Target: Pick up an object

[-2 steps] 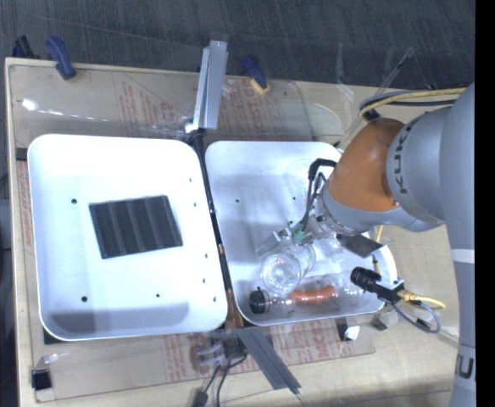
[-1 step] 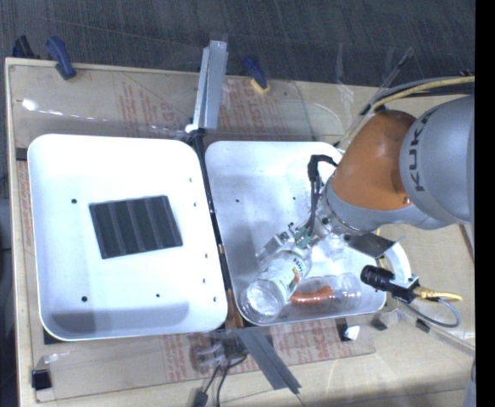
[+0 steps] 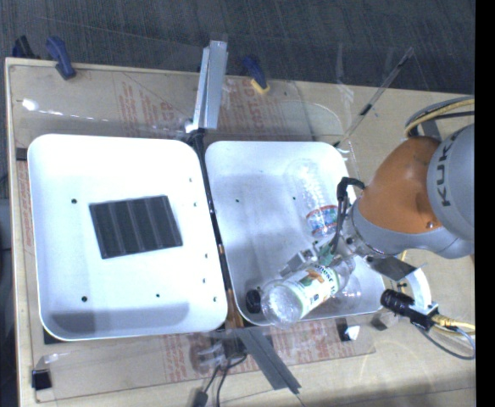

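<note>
Looking down on my bench, I see two shallow white bins side by side. The left bin [image 3: 61, 176] holds a dark ribbed mat [image 3: 136, 225] lying flat near its middle. The right bin [image 3: 247, 176] holds two clear plastic bottles. One bottle [image 3: 303, 292] lies on its side at the near edge, its black cap [image 3: 253, 298] pointing left and its green-and-white label toward the right end. A second bottle [image 3: 314, 200] — nearly see-through, with a red-and-blue label — lies farther back, along the right half of the bin.

My arm [image 3: 417, 202] reaches in from the right, its orange band over the bin's right rim. The gripper [image 3: 330, 251] hangs low between the two bottles, just above the near bottle's label end and close beside the far bottle's label. Its tips are lost among the clear plastic — I cannot tell how they stand, nor whether they touch either bottle.
</note>
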`<state>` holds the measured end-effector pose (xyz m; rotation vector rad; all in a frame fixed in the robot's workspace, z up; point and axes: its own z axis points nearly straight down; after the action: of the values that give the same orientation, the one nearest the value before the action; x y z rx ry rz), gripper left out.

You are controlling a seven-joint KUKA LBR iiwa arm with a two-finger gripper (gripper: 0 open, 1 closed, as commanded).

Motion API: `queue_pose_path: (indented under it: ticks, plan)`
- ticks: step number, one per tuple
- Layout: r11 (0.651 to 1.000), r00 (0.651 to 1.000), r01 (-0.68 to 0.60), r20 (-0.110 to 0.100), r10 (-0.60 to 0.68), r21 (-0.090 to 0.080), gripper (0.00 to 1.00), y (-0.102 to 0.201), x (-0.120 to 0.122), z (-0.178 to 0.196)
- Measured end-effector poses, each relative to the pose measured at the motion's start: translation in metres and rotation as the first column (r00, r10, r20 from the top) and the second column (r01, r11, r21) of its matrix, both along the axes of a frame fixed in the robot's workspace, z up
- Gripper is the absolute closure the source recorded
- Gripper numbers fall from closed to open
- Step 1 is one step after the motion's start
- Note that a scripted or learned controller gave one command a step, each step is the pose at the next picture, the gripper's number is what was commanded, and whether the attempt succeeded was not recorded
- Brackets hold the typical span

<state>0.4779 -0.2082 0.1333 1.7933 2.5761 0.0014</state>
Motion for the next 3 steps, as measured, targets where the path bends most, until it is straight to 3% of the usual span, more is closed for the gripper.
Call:
queue_pose_path:
  ticks: [1, 2, 3]
  plan:
    - [1.0, 1.0, -0.019, -0.003, 0.019, 0.002, 0.0, -0.002, 0.03, 0.0]
    - [1.0, 1.0, 0.028, 0.01, -0.028, -0.002, 0.0, 0.0, 0.022, -0.037]
    - [1.0, 1.0, 0.024, 0.012, -0.024, -0.003, 1.0, 0.0, 0.024, -0.026]
